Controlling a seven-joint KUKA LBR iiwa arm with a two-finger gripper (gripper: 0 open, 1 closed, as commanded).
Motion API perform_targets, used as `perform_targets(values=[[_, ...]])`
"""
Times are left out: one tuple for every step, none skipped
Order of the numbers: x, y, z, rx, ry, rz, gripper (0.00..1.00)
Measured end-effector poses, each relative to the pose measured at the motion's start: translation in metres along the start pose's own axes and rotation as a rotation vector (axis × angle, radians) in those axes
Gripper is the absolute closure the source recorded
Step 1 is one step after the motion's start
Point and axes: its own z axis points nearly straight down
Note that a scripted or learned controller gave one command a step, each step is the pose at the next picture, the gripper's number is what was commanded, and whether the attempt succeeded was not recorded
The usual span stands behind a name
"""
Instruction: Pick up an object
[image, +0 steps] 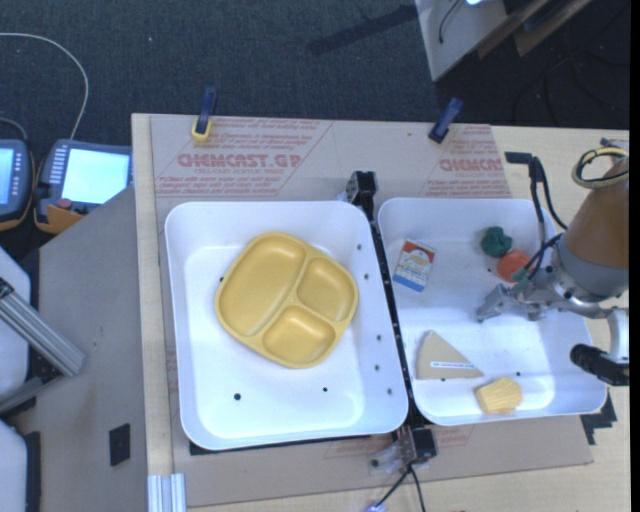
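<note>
Watching from afar, I saw the gripper (497, 303) low in the right bin (440, 395), jaws apparently released, grasping nothing. The orange toy (512, 264) lay just beside it; I judged a square, centred descent would serve best.

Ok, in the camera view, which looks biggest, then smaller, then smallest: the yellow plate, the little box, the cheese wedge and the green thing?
1. Yellow divided plate, by far.
2. Tan cheese wedge.
3. Small white and orange box.
4. Green lump.
The wedge and the box look close in size, so that order is unsure.
</note>
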Motion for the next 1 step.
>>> perform_targets(values=[[-0.0008,0.0016,-0.0132,-0.007,-0.003,0.000,1.00]])
